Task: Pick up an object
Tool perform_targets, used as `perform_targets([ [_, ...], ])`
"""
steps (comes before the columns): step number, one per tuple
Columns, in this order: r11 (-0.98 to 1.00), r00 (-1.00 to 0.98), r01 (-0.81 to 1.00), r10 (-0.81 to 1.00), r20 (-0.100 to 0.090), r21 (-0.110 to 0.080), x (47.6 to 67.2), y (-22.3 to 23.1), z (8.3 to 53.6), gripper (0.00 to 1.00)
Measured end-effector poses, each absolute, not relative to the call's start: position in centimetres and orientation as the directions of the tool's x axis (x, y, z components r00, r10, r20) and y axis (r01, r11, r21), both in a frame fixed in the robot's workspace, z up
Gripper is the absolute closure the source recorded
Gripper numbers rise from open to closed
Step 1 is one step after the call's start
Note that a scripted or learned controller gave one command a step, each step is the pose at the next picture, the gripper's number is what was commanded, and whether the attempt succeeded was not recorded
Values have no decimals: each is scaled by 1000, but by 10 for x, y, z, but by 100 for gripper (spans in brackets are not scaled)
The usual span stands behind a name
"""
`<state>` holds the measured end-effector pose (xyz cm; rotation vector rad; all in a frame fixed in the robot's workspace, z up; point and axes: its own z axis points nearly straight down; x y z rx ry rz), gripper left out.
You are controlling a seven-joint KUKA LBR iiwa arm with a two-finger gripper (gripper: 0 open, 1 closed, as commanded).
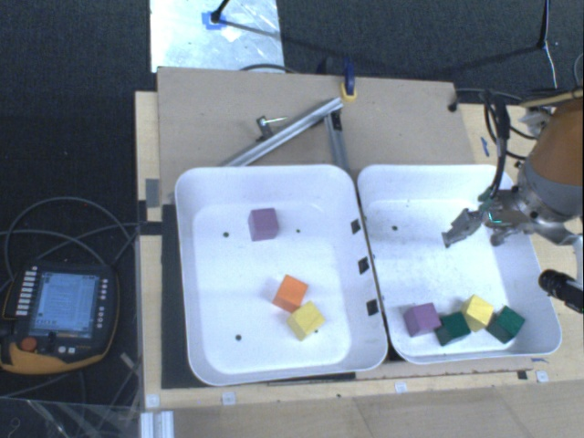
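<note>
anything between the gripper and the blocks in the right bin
Nothing visible. The gripper hangs over the right bin, with bare white floor between it and the row along the bin's near wall: purple block, green block, yellow block, second green block.

From where I stand no writing, label, brand or number can be made out anywhere, and even the lit screen of the handheld control pendant left of the worktop is too blurred to read.
</note>
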<state>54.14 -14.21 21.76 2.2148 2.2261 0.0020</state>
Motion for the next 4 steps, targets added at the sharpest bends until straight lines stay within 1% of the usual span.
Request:
perform_targets([
  [1,4,-4,1000,1000,0,2,541,-142,218,0],
  [2,3,-3,1000,1000,0,-2,552,-142,166,0],
  [3,2,-2,1000,1000,1,-4,546,-138,105,0],
  [4,3,-3,1000,1000,0,0,546,-138,90,0],
])
